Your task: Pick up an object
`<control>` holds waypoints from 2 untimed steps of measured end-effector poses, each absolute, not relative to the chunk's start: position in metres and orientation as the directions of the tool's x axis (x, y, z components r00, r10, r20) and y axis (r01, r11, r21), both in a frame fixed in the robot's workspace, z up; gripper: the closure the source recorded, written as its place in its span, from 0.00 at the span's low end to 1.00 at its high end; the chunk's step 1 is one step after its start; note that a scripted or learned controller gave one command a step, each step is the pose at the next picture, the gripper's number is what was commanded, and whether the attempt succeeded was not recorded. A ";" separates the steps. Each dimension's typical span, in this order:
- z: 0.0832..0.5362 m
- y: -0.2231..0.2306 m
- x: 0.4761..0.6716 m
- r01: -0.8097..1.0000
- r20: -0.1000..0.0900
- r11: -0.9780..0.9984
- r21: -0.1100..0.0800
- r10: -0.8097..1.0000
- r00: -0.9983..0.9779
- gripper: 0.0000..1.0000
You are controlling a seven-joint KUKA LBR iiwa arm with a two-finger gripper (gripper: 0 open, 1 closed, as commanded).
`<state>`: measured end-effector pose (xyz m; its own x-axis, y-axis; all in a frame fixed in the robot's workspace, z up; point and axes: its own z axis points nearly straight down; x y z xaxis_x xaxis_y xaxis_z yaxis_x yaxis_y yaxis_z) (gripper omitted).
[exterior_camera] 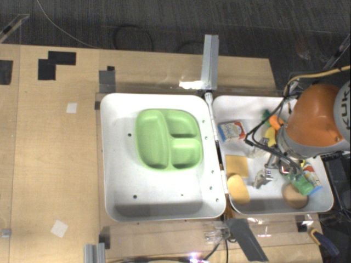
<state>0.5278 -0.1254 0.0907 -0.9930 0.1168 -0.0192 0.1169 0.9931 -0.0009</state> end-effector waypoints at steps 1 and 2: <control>0.089 -0.122 0.592 0.272 -0.015 0.962 0.002 0.272 -0.962 0.00; 0.089 -0.132 0.573 0.338 -0.015 0.941 0.004 0.338 -0.941 0.00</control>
<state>0.5732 -0.1319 0.0895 -0.9412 0.3376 -0.0148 0.3375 0.9413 0.0040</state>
